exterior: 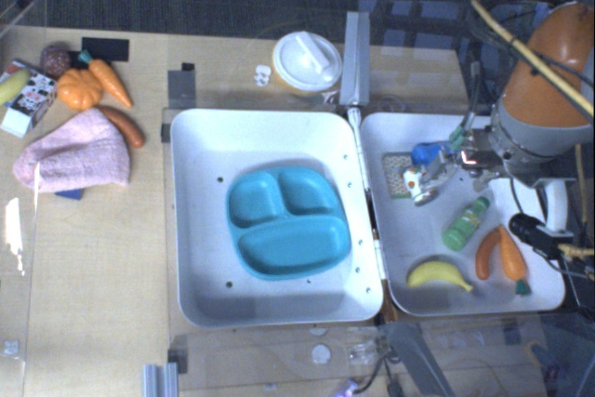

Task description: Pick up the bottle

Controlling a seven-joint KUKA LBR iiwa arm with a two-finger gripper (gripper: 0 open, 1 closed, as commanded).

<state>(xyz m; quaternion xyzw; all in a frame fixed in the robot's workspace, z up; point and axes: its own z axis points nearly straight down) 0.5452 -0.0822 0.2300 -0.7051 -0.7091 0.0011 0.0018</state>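
The bottle [465, 223] is small and green, lying tilted on the floor of the right bin [390, 228]. My gripper [425, 188] hangs over the upper middle of that bin, pointing down and to the left. It is above and to the left of the bottle, apart from it. A small blue object [428, 152] sits just beside the gripper's upper side. The grey arm with its orange band [558, 60] reaches in from the right.
A banana [439, 274] and a carrot [502, 256] lie near the right bin's front. A speckled pad [398, 174] lies at its left. The left bin [195, 200] holds a blue divided plate [288, 220]. A white lid [307, 60], pink cloth [74, 153] and toy vegetables [93, 88] lie outside.
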